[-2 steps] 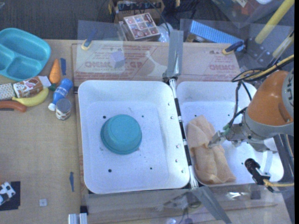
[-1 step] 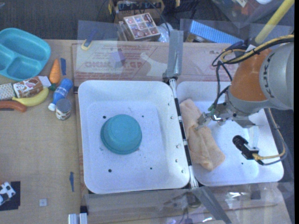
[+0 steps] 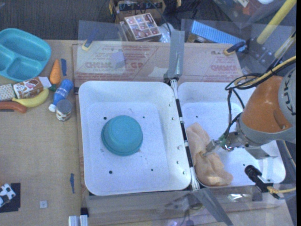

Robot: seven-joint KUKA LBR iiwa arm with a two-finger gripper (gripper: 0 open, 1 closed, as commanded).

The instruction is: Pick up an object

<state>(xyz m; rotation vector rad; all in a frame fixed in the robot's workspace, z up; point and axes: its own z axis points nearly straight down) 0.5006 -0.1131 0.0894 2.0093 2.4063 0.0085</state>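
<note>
Even, cool overhead light; the 2 white bins (image 3: 127, 98) read bright without blown glare. Shadows are soft and faint. Overall the frame is slightly grainy and soft, with clear plastic sheets (image 3: 141, 58) reflecting dully.

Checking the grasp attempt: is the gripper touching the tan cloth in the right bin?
Cannot tell. In the camera view the gripper overlaps the tan cloth, but the slanted angle shows neither contact nor gap.

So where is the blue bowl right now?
The blue bowl sits upside down in the left bin, near its middle, across the divider from the tan cloth.
</note>
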